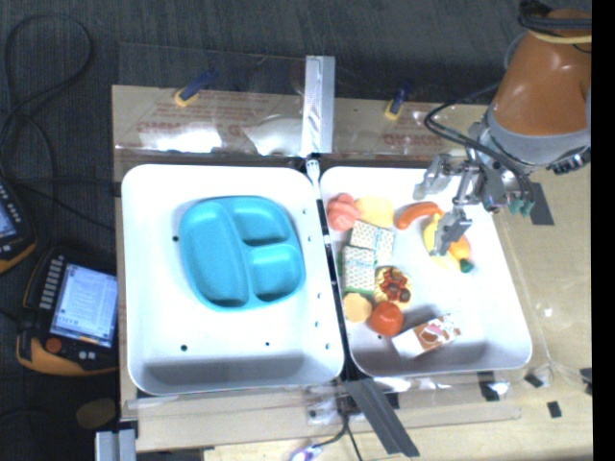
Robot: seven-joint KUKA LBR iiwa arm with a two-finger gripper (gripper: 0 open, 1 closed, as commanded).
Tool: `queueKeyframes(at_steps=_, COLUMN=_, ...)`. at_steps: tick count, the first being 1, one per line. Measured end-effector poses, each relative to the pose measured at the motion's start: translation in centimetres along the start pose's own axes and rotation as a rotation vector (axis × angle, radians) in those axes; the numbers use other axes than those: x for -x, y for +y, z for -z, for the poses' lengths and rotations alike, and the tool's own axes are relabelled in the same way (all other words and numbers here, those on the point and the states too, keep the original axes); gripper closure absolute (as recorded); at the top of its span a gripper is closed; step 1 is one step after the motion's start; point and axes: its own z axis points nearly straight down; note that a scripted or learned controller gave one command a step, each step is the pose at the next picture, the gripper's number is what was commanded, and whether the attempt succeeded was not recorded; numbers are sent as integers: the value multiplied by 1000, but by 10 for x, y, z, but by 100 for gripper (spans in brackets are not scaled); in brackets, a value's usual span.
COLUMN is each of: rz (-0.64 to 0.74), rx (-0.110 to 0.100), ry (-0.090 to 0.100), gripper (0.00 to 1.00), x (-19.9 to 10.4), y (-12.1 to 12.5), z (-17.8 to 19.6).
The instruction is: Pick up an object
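Two white bins sit side by side on the bench: the left bin [144, 286] carries a big blue tray [240, 250] with three compartments, lying flat near its middle, and the right bin [500, 325] holds all the small toy food. The arm [543, 84] comes in from the upper right, orange band showing above the grey wrist, and its gripper [450, 238] hangs over the upper right part of the right bin. The jaws are parted a little, their tips down at a yellow piece [459, 250], a banana by the look of it, with a small green end towards the right; whether they actually pinch it I cannot tell, since the metal covers much of it. Just to the left of the gripper lies an orange sausage [416, 213], touching a pale yellow piece [377, 209], and beside that, hard against the divider, a pink-red lump [339, 211]. Below them sits a checked green-and-white packet [367, 254], then a pizza slice [393, 283], a pale round disc [356, 306], a red tomato [386, 318] touching the disc, and nearest the front rim a small carton [430, 335], lying tilted.
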Motion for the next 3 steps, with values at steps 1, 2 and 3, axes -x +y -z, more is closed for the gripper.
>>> queueKeyframes(at_steps=1, rz=-154, rx=-1, ry=-13, gripper=0, x=-22, y=-26, z=-158)
queueKeyframes(at_steps=2, rz=-247, rx=-1, ry=-1, gripper=0, x=43, y=-98, z=-141)
queueKeyframes(at_steps=3, rz=-581, rx=1, ry=-6, gripper=0, x=55, y=-97, z=-156)
